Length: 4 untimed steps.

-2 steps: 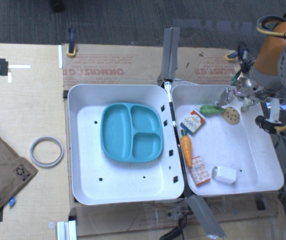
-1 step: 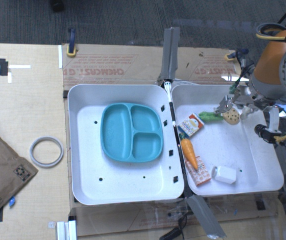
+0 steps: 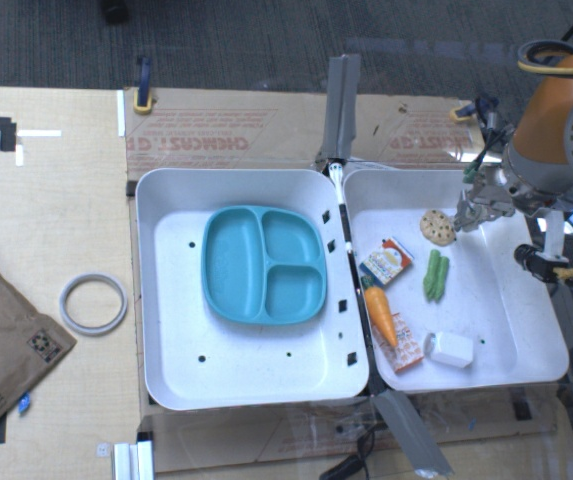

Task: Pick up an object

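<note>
Just beside the claw [image 3: 471, 214], toward the bin's divider, sits the cookie [image 3: 436, 227]; claw's grip state I cannot tell.

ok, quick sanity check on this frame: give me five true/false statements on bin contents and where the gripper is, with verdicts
1. The blue divided tray lies in the left bin. True.
2. The carrot lies in the left bin beside the tray. False: it lies in the right bin, near the wall between the bins.
3. The gripper is over the right bin's far side, next to the cookie. True.
4. The green pods rest on the tray. False: they lie on the right bin's floor, just nearer the camera than the cookie.
5. The tape ring is inside the left bin. False: it lies on the bench, left of that bin.
</note>
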Each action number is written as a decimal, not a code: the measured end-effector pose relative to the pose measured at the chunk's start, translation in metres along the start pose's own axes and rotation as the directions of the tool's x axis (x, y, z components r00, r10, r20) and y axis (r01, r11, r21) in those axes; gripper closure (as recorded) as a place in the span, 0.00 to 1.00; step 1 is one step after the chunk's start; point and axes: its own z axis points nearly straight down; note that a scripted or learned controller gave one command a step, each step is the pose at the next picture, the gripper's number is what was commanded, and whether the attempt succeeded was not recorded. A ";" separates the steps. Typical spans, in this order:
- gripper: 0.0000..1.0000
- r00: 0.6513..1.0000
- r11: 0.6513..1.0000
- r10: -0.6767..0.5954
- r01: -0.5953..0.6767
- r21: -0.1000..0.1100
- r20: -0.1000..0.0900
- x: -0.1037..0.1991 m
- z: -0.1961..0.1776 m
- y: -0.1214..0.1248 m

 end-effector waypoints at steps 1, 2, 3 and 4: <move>0.00 1.000 1.000 0.000 0.000 0.000 0.000 0.000 0.000 0.000; 0.00 0.994 0.994 0.110 -0.110 0.011 -0.003 0.038 0.015 0.004; 1.00 0.994 0.994 0.107 -0.107 0.008 -0.001 0.037 0.003 0.005; 0.00 0.994 0.994 0.107 -0.107 0.008 -0.001 0.037 0.003 0.005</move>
